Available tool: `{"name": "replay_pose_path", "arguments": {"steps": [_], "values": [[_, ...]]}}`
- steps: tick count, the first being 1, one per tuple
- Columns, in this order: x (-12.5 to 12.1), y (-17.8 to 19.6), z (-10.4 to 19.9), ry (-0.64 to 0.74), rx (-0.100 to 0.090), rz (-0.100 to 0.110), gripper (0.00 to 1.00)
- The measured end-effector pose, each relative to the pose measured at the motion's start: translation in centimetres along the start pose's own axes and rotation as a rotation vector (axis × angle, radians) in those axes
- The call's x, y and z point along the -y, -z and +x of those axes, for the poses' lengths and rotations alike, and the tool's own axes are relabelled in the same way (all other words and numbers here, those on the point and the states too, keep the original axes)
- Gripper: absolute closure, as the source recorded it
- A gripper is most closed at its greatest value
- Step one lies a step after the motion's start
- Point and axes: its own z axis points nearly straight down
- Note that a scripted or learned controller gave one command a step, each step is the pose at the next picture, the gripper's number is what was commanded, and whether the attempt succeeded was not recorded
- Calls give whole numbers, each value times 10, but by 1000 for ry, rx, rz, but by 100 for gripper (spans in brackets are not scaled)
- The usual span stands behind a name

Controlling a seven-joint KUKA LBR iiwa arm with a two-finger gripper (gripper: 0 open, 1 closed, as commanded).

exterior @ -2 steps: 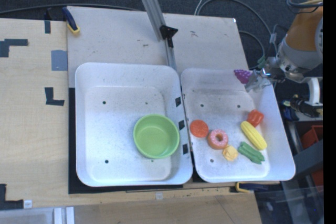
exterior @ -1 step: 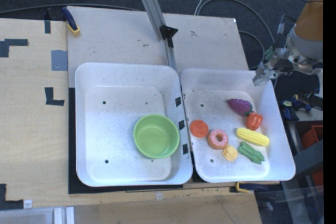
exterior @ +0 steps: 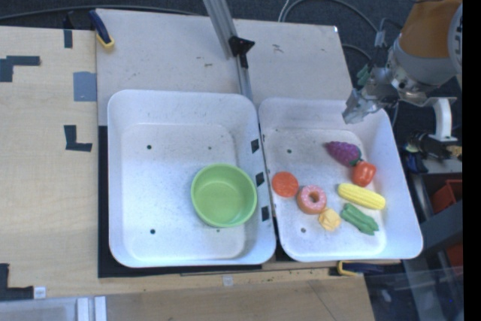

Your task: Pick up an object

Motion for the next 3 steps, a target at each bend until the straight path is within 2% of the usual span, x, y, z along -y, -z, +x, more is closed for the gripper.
{"name": "replay_pose_path", "arguments": {"steps": [3], "values": [[29, -17, 174, 2, -1, 4, 100]]}}
